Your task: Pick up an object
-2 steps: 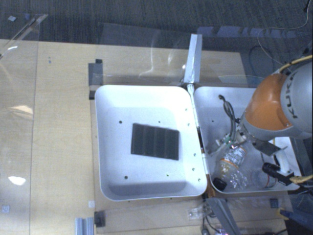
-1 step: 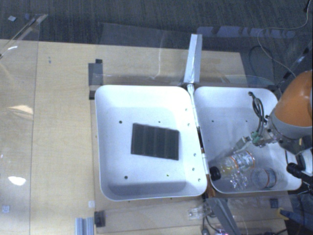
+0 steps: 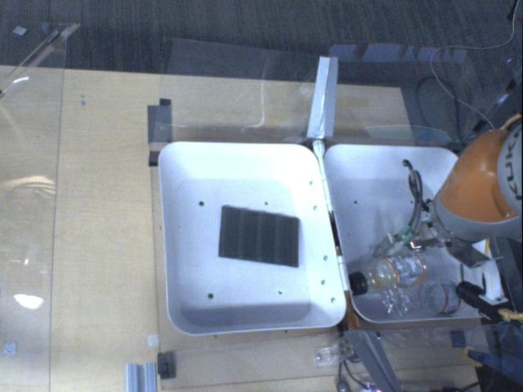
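A dark ribbed rectangular pad (image 3: 259,235) lies flat in the middle of the left bin (image 3: 188,178). In the right bin (image 3: 359,178) a clear plastic bottle (image 3: 392,273) with a black cap (image 3: 357,282) lies on its side near the front wall. My gripper (image 3: 408,241) hangs low over the bottle's right end, at or just above its body. The grey wrist and orange band (image 3: 482,182) rise behind it and hide the bin's right part. A second clear item (image 3: 442,297) rests to the right of the bottle.
A narrow divider rim (image 3: 328,219) separates the two bins. A black cable (image 3: 413,182) hangs beside the wrist. A metal strut (image 3: 323,96) stands behind the bins, and clear panels lie on the wooden bench (image 3: 82,219) at the left.
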Controlling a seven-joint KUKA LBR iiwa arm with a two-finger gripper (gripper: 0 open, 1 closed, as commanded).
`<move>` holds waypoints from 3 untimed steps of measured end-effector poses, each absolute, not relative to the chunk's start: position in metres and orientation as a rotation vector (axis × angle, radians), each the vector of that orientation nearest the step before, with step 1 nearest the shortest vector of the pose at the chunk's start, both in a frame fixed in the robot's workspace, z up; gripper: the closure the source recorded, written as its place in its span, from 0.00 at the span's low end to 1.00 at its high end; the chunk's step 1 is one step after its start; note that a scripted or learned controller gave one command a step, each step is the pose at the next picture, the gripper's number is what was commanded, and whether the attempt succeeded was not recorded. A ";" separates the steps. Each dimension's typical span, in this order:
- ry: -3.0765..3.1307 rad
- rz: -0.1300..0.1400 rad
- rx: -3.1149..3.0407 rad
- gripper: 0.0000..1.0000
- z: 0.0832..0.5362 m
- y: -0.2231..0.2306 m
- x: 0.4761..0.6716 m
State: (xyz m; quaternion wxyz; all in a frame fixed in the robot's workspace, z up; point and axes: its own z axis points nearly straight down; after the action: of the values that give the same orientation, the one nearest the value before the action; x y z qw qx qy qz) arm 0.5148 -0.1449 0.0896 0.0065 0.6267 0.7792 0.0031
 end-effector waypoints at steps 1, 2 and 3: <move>2.546 0.014 1.811 0.00 0.091 -0.102 0.493; 2.541 0.023 1.806 1.00 0.103 -0.101 0.496; 2.542 0.022 1.806 0.00 0.103 -0.101 0.496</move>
State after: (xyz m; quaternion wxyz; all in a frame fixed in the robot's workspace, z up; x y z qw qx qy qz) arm 0.4962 -0.1008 0.1027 0.0119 0.5791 0.8151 0.0071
